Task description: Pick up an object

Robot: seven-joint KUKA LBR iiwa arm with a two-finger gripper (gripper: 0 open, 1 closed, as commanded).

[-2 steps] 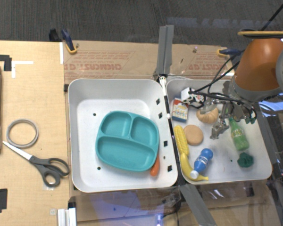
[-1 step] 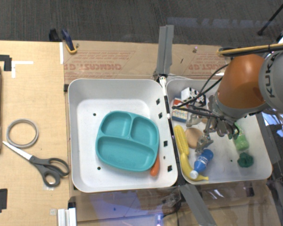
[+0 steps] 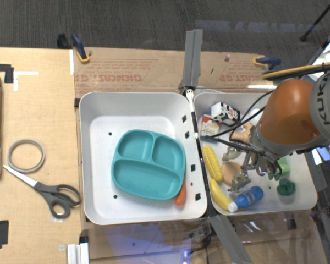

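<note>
The grey arm [image 3: 289, 117] reaches into the right bin [image 3: 302, 202], its gripper [image 3: 243, 180] low among a corn cob [image 3: 212, 162], a banana [image 3: 220, 196] and a blue bottle [image 3: 249, 197]. In the left bin [image 3: 96, 120] at frame centre lies a teal divided plate [image 3: 148, 165] with a carrot [image 3: 180, 196] at its lower right. Scissors [image 3: 49, 194] and a tape roll [image 3: 26, 154] sit far left.

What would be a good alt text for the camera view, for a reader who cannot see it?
A grey and orange robot arm lowers its end effector into the right white bin, among a corn cob, a blue bottle and other small items. The left white bin holds a teal divided plate; scissors lie on the bench.
</note>
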